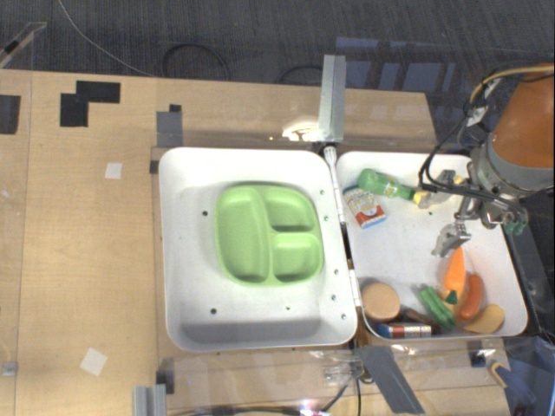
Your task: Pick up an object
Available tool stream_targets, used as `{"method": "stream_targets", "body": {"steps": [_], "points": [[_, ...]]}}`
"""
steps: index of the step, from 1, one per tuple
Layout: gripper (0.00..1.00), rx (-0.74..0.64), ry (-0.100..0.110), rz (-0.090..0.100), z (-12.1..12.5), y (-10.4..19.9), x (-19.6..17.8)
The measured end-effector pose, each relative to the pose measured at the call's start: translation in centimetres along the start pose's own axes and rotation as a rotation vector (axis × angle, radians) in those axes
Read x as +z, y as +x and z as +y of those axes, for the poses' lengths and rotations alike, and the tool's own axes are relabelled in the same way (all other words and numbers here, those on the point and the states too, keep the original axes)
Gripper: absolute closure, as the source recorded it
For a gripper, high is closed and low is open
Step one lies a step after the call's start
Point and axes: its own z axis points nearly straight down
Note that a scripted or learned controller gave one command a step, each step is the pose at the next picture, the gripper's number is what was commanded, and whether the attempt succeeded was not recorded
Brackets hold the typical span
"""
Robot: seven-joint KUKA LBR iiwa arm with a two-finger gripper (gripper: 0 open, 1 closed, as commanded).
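**End effector poised over the toy carrot in the right bin**

The desk (78, 258) carries 2 shallow white bins side by side. The left bin (186, 319) has 1 item, a green divided plate (264, 232) lying flat near its middle. The right bin (395, 250) holds the clutter, so that is presumably where a pick is meant to happen.

The arm (525, 137) reaches in from the right, and its end effector (449, 243) hangs just above the upper tip of an orange toy carrot (455, 274). Its metal fingers point down toward the carrot, but at this size I cannot tell how far apart they are, and nothing can be seen gripped between them. The carrot looks like the likeliest target, judging from how closely the tool is lined up over it.

Most of the objects crowd the near right corner: the carrot lies beside a reddish sausage-shaped toy (472, 295), with a green vegetable (435, 305), a tan round piece (381, 301), a yellowish lump (488, 319) and a dark marker-like stick (404, 328) close by. That crowding could make a clean grasp awkward. Farther back lie a green bottle (386, 184) and a small red-and-white carton (365, 208); its print is too small to read.
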Motion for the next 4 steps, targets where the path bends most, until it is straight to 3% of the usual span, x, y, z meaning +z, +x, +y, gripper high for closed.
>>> {"method": "stream_targets", "body": {"steps": [1, 2, 3, 4], "points": [[0.0, -0.07, 0.005, -0.013, -3.1, 3.5, 10.0], [0.0, -0.127, -0.001, -0.009, 2.4, -2.0, 11.3], [0.0, -0.161, 0.002, -0.009, 1.1, 4.4, 11.1], [0.0, -0.277, 0.002, -0.005, -1.6, -1.5, 8.5]]}}
